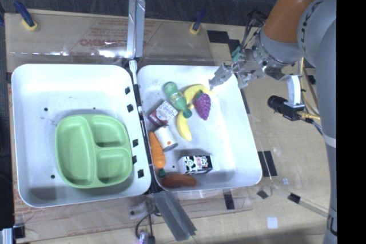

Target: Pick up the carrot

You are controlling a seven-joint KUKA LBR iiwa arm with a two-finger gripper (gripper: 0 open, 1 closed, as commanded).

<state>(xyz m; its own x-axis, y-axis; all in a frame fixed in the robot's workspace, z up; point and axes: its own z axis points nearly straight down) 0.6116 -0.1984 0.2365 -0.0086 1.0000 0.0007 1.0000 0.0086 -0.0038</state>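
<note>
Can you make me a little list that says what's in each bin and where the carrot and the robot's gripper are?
left bin: a green tray with three sections
right bin: carrot, banana, purple grapes, green bottle, small can, cow-print carton, sausage
carrot: by the right bin's left wall, lying flat, nothing holding it
gripper: over the right bin's far right part, near the grapes, apart from the carrot

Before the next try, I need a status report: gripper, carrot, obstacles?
Gripper above right bin's far edge, nothing between its fingers. Carrot lies against the bin's left wall, untouched. White can crowds it.
</note>
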